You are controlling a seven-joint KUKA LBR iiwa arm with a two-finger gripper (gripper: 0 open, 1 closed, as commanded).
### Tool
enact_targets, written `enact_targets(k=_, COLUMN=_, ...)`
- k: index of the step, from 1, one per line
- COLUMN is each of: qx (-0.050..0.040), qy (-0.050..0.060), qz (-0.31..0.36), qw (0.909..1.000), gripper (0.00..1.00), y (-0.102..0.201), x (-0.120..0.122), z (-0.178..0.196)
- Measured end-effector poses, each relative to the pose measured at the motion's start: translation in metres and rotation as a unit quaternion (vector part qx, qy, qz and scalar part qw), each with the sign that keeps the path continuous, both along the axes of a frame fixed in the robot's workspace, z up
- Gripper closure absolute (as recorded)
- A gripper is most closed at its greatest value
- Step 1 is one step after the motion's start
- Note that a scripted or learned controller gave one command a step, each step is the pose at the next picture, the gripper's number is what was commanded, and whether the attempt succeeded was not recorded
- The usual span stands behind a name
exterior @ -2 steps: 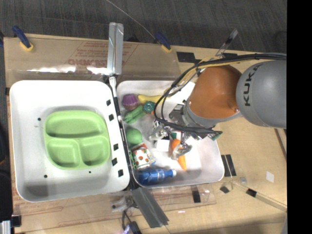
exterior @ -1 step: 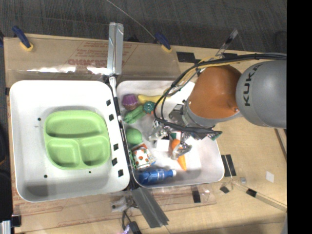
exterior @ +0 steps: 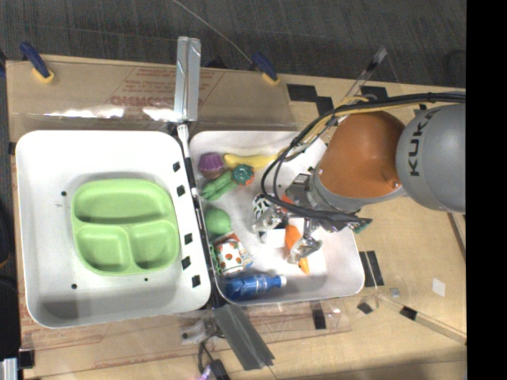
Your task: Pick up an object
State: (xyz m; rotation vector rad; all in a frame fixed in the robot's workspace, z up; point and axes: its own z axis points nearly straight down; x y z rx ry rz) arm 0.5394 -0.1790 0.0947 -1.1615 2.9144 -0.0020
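My pincer (exterior: 295, 242) sits right over the small orange plastic carrot (exterior: 292, 236) near the right bin's (exterior: 348, 271) right wall; can't tell its state.

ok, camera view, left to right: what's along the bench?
Left bin → green divided tray → green ball → blue bottle → orange carrot by the gripper → orange arm band.
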Motion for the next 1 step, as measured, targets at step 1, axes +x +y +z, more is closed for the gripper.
enact_targets(k=1, qx=0.0005, qy=-0.002, qz=0.004, qw=1.0000, gripper=1.00, y=0.0033, x=0.0026, z=0.0110)
